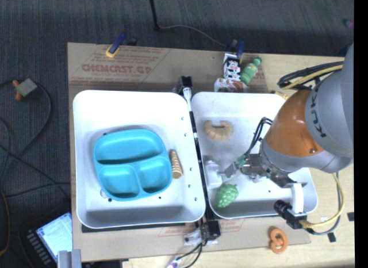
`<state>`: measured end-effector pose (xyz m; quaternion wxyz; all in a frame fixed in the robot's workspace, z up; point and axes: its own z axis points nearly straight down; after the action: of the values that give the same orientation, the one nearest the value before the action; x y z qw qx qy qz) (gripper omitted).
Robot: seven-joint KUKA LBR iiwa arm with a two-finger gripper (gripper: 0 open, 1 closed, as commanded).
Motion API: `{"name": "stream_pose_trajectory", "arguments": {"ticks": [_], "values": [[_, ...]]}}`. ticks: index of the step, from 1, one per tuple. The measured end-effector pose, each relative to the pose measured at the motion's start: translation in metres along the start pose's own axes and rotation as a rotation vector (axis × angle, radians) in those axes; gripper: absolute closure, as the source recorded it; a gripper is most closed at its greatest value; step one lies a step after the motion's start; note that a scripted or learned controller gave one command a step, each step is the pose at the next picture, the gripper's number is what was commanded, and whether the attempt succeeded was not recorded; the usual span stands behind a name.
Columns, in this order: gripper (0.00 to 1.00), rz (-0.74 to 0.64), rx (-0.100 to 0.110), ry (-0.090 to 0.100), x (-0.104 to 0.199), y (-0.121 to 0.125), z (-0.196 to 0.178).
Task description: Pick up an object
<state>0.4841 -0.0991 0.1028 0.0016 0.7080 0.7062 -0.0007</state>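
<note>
Green grapes (227, 195) lay at the right bin's (253, 103) front; my gripper (233, 167) hung just above them, arm (305, 129) reaching from the right, its grasp unreadable to me. Beside stood the left bin (83, 146), on a bench (144, 68) over dark carpet (69, 8).

Arm (322, 129) cut off by the frame's right edge and covering the right bin's (241, 103) far right side, its gripper (238, 166) too small and cluttered to read the fingers, print on the small carton (231, 68) behind that bin illegible.
</note>
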Motion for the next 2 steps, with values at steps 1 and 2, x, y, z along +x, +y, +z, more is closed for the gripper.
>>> {"name": "stream_pose_trajectory", "arguments": {"ticks": [1, 2], "values": [[0.0, -0.002, 0.0, 0.001, -0.046, 0.0, -0.122], [0.0, -0.002, -0.006, 0.001, -0.004, 0.002, 0.015]]}}
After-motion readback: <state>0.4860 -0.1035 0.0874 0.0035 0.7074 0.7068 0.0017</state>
